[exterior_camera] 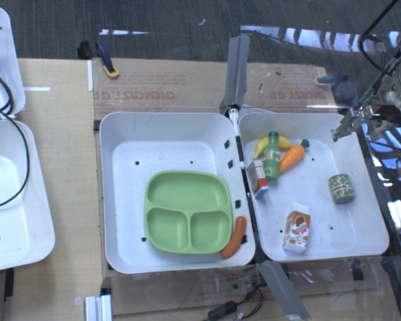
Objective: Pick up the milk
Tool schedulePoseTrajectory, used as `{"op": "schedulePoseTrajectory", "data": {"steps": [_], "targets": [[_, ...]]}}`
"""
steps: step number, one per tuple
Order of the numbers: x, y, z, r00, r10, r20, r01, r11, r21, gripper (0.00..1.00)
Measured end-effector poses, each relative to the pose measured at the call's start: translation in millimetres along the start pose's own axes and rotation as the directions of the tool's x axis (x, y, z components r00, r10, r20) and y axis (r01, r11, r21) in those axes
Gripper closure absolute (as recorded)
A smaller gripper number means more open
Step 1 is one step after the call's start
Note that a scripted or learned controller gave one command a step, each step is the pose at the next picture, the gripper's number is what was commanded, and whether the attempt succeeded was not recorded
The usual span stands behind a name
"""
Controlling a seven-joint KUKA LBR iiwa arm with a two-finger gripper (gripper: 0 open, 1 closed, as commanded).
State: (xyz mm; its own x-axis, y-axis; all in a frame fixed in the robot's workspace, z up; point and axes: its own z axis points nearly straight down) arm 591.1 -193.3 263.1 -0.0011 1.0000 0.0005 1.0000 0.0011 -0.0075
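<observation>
The milk (297, 231) is a small carton with an orange top and brown cow patches. It lies on its side near the front of the right bin (371, 246). My gripper (344, 127) hangs over the right bin's far right corner, well behind and to the right of the milk, and nothing shows in it. The gripper is small and partly mixed with cables at the view's edge.
The right bin also holds a banana (262, 146), a green bottle (272, 156), a carrot (292, 158), a red and white box (257, 178) and a green can (341, 188). In the left bin lie a green divided plate (187, 210) and a sausage (234, 237).
</observation>
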Motion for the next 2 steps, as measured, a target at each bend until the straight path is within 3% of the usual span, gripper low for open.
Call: {"op": "schedulePoseTrajectory", "data": {"steps": [1,2], "targets": [[38,-75,117,0.993,-0.115,-0.002,0.115,0.993,0.0,0.0],[56,-111,176,0.997,0.081,-0.002,-0.081,0.997,-0.002,0.0]]}}
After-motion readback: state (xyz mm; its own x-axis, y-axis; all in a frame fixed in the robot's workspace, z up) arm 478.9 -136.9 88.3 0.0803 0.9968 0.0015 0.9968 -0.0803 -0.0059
